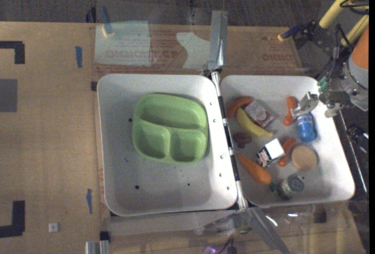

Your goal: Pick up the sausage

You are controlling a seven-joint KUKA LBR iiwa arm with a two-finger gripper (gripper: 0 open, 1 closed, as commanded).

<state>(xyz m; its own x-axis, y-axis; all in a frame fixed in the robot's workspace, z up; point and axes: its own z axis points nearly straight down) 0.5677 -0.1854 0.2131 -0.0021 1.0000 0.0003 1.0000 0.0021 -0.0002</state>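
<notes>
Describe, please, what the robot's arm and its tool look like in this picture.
The tool is a small metallic grey piece with pale fingers, on a dark bracket with a green spot. Behind it sits the arm, a light grey body under an orange band, with thin dark cables looping around the wrist.

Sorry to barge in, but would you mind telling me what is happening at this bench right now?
A robot arm reaches in from the right, its end effector over the far side of the right bin, just above a blue can. It is meant to pick up the sausage, which lies untouched at the bin's far left corner beside a banana and a small carton. Nothing shows between its fingers. The left bin holds a green tray.
</notes>
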